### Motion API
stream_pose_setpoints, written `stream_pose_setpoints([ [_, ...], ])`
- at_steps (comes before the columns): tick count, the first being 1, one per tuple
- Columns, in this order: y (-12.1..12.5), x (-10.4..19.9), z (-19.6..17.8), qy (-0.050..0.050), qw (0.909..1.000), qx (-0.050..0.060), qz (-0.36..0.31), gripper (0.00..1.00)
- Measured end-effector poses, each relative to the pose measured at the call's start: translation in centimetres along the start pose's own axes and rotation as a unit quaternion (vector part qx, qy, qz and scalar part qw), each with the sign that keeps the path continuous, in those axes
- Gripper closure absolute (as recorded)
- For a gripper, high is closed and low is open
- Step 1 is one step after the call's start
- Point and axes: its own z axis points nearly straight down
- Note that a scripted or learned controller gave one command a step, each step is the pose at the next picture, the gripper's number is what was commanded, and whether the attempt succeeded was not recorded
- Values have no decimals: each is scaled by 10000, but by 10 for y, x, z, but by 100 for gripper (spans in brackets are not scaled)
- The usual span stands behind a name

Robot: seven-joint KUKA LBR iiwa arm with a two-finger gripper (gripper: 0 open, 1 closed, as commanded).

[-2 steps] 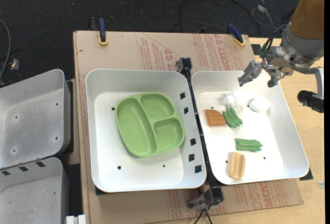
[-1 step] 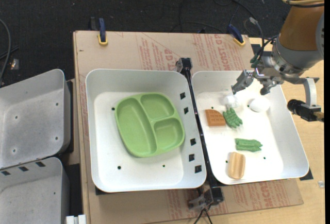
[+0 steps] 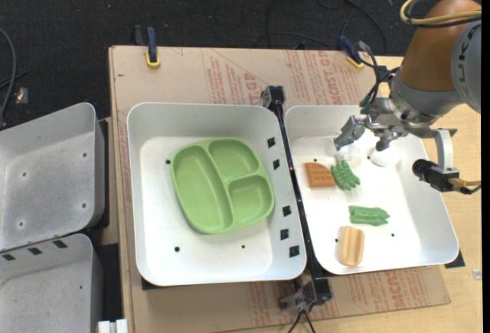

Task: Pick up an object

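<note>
The right bin (image 3: 429, 236) holds several small items. A brown square waffle (image 3: 319, 174) lies next to a green leafy piece (image 3: 346, 175). Nearer the front are a green bean pod (image 3: 369, 214) and a tan bread roll (image 3: 351, 245). My gripper (image 3: 364, 153) hangs over the back of this bin, just behind and right of the leafy piece. It is open, its fingers (image 3: 347, 146) spread wide, and nothing is between them.
The left bin (image 3: 145, 194) holds a green divided plate (image 3: 223, 184). A black divider (image 3: 289, 194) runs between the two bins. The arm's orange band (image 3: 440, 40) is at the upper right. White metal panels (image 3: 46, 171) lie off the bench to the left.
</note>
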Motion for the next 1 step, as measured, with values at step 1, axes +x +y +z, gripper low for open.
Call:
stream_pose_setpoints([
  [1, 9, -1, 58, 1, 10000, 4, -1, 0],
])
